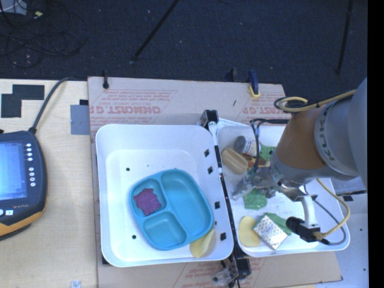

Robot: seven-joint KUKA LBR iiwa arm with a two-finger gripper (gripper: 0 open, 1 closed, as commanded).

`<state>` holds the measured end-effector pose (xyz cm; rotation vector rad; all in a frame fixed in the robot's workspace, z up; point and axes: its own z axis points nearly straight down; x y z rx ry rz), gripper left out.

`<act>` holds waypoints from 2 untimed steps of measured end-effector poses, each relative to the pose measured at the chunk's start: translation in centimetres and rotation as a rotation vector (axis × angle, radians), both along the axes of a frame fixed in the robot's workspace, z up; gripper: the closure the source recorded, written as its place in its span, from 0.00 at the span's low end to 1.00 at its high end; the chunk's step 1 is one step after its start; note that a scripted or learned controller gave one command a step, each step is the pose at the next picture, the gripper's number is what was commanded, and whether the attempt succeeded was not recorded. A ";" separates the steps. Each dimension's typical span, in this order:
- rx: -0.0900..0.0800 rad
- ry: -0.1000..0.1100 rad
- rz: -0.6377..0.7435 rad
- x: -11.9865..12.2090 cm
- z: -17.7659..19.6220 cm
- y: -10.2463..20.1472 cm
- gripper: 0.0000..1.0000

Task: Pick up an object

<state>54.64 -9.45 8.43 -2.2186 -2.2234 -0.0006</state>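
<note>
My gripper (246,185) reaches down into the right bin (339,245) from the right, its tip low over the bin's middle left. A green crumpled item (257,199) lies just beside and below the tip. A tan cylinder-shaped object (234,159) rests just above the tip, with a small grey cylinder (242,143) behind it. Nearer the front lie a yellow rounded piece (247,233), a white patterned block (270,232) and a green strip (278,219). Nothing visibly sits in the gripper.
The left bin (114,155) holds a blue divided plate (180,197) with a purple lump (147,201) in one compartment. A yellow piece (203,245) leans at that bin's front right corner. A black tablet (18,176) lies on the bench at far left.
</note>
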 end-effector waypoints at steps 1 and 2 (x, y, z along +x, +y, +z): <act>0.003 0.004 -0.007 -0.2 1.4 -0.2 1.00; 0.001 -0.006 0.005 2.9 10.8 7.1 1.00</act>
